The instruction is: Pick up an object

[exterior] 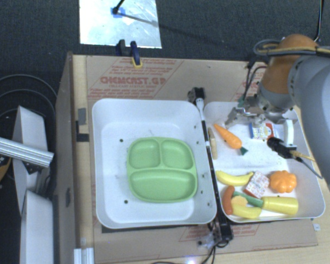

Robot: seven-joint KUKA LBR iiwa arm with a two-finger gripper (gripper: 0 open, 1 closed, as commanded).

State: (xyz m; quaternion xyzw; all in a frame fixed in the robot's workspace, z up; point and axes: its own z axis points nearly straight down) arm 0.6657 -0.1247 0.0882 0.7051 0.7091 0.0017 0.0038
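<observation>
You see the gripper (238,114) at the far end of the right bin (250,159), just beyond a toy carrot (229,137) and beside a small carton (262,131). Along that bin's near side lie a toy banana (234,177), a red-and-white patterned box (257,185), an orange pumpkin (282,181) and a yellow bottle (280,205), close together. The left bin (107,147) holds a green divided plate (162,168), lying flat near its middle.

In the right-hand bin (253,159) you have a carrot (229,137) lying slantwise, green tip toward you, a yellow banana (235,177) below it, and an orange pumpkin (282,181) just beside a checkered block (257,185).
</observation>
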